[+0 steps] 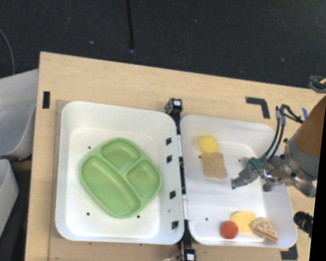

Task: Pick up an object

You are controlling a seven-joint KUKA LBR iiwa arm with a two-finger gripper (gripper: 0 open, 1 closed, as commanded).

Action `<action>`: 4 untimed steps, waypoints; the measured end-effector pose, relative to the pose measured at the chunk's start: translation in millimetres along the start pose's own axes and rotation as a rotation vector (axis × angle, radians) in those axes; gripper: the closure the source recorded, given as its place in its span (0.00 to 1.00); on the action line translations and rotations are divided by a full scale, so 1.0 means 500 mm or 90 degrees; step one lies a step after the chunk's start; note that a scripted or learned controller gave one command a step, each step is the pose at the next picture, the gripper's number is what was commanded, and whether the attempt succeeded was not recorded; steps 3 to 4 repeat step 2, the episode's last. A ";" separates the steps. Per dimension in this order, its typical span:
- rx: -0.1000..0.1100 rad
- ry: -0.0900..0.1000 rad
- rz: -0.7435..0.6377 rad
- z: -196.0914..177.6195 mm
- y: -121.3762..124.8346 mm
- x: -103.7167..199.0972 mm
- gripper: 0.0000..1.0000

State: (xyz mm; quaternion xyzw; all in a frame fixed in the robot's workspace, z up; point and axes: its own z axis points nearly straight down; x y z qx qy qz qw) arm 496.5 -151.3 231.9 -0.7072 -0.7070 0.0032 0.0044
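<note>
The right bin (198,227) holds several toy foods: a yellow round piece (208,143), a tan bread slice (214,165), a red ball (229,229), a yellow flat piece (243,217) and a pizza wedge (265,229). My gripper (243,178) hangs over the right bin's middle, right of the bread slice and apart from it. Its dark fingers (239,181) point left and down, and nothing shows between them.
A green divided plate (121,177) lies in the left bin (62,215). Black clips (176,172) line the seam between the bins. Cables (278,131) run along the arm at the right. A white box (1,114) stands off the bench's left side.
</note>
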 end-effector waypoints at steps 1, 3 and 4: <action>-0.006 -0.001 -0.002 -0.009 0.004 0.000 0.00; -0.002 0.000 -0.001 0.121 0.003 -0.006 0.00; -0.002 0.000 -0.001 0.121 0.003 -0.006 0.00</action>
